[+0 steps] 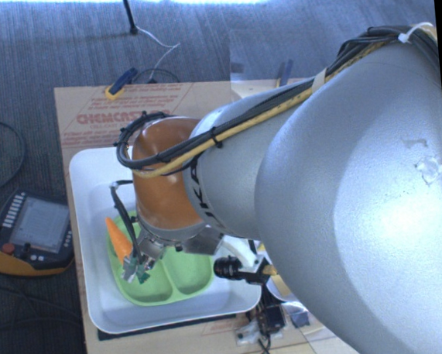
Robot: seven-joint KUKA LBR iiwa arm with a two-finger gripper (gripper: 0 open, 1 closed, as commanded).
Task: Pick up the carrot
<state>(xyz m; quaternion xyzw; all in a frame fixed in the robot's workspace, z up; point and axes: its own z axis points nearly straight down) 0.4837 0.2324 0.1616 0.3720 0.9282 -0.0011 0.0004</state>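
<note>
1. The carrot (118, 237) lies on the left part of a green tray (186, 283) inside the white bin (101, 301).
2. The gripper (139, 267) hangs just right of the carrot, over the tray.
3. Whether it grips anything cannot be told.

The carrot (118, 237) lay on the plate (180, 281) in the bin (102, 316), just left of my pincer (137, 271).

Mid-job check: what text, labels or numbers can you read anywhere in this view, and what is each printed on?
"CHEMCAST": red print on the brown board behind the white bin; the smaller line under it is blurred.
Black lettering on the arm's wrist: cut off, unreadable.
Teach pendant screen: too small to read.
</note>
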